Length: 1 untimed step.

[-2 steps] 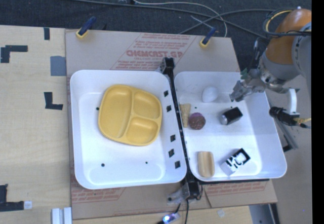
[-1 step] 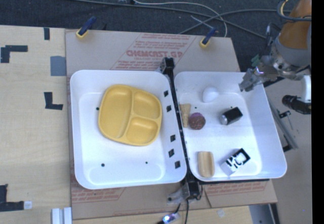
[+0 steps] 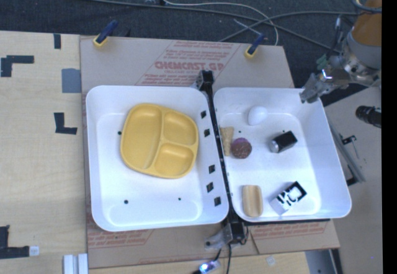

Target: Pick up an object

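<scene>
Two white bins sit side by side on a brown board. The left bin (image 3: 99, 142) holds a yellow plate (image 3: 159, 141) with three sections. The plate lies flat in the middle of that bin, a bit toward the far side.

The right bin (image 3: 329, 161) holds several small things. A white ball (image 3: 257, 115) lies near the far side. A black and silver block (image 3: 283, 141) lies to the right of the middle, just near of the ball. A round dark purple thing (image 3: 240, 148) sits near the left wall of this bin. A small tan piece (image 3: 227, 141) touches it on its left side, right by the wall between the bins. At the near side lies a tan, bread-colored piece (image 3: 251, 200). Just to its right is a black and white box (image 3: 289, 196), tilted a little.

The arm comes in from the right. Its orange band (image 3: 370, 17) shows at the far right. The gripper (image 3: 313, 90) hangs by the far right corner of the right bin, at the rim. It is well apart from all the small things and touches none of them. It is too small and blurry to tell how it is set.

Two yellow and blue clamps (image 3: 105, 33) hold the board at the far edge. Dark cables (image 3: 186, 3) run over the dark floor behind.
</scene>
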Tool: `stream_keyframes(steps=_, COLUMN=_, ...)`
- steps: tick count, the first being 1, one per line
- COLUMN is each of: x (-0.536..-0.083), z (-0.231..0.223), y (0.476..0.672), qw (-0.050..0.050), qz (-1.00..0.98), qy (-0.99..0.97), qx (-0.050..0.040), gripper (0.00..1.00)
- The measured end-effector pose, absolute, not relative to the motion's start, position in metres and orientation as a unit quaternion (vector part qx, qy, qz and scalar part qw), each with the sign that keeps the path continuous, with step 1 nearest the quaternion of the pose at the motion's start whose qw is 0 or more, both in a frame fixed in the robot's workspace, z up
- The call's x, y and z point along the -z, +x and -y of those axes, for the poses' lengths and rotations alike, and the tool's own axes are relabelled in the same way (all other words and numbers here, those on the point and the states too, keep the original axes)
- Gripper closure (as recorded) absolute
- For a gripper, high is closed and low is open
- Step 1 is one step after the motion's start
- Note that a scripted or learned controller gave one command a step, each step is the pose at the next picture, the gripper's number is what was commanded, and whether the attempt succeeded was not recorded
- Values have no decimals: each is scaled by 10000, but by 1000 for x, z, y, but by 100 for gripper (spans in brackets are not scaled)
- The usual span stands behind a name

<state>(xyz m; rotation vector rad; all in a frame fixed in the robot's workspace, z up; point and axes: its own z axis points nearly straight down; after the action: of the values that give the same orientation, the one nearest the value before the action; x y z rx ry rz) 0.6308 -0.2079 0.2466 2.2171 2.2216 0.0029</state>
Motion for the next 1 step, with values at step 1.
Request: stream_keyframes(steps=1, x=-253, z=161, y=612, qw=-6, qz=-7087, qy=7055, qx=0, gripper=100)
